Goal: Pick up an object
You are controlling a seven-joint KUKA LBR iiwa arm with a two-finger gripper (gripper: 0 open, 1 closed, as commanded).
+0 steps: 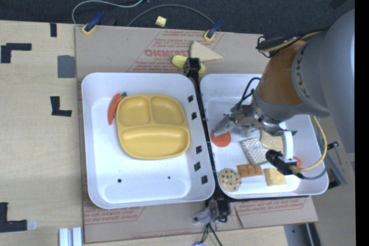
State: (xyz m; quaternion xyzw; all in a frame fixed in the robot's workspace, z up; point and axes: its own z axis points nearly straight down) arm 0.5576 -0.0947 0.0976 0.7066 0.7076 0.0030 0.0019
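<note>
I note the claw (pixel 229 123) low in the right bin (pixel 230 86), just above the red-orange disc (pixel 221 137), presumably its target since the cracker (pixel 248 171) and cookie (pixel 229 179) lie farther off; whether it is parted I cannot tell.

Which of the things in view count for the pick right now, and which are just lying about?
For the pick:
gripper, low in the right bin
red round piece
cookie
cracker
patterned packet
yellow block

Lying about:
yellow divided plate, left bin
orange carrot
</note>
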